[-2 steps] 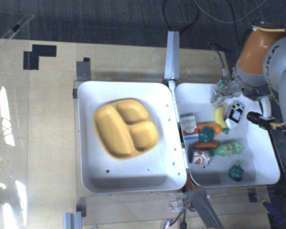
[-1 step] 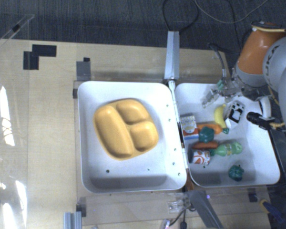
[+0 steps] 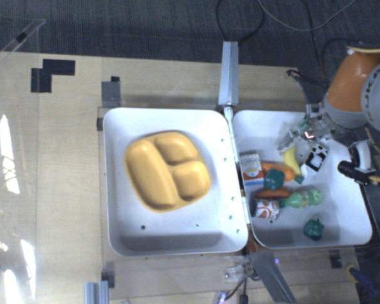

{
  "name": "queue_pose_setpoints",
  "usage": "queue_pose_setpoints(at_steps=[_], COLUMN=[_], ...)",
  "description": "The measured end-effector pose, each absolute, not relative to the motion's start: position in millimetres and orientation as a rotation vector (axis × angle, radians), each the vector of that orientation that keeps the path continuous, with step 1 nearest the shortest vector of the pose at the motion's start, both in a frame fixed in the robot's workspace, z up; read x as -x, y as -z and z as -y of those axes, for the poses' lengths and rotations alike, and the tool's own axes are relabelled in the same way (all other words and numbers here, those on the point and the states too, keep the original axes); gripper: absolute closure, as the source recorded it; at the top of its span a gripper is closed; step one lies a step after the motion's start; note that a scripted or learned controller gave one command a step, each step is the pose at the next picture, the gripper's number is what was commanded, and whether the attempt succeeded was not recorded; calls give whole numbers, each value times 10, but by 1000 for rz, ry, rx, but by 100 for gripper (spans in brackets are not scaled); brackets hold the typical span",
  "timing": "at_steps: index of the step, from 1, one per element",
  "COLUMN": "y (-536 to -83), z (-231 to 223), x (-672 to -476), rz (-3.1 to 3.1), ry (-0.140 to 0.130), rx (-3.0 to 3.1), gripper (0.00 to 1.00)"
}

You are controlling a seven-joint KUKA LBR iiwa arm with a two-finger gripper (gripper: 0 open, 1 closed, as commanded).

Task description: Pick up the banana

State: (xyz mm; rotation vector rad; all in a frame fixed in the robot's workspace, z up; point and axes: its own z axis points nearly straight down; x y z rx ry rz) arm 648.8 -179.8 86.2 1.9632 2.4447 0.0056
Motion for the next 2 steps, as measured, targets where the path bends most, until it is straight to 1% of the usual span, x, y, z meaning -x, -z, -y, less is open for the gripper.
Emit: queue_pose_setpoints(at_steps=[1, 2], y=[-961, -2134], z=[1783, 1705], x=[-6508, -6450], rz=[-2446, -2448], ry=[-10, -4], rx=[-1962, -1961], gripper=[100, 100])
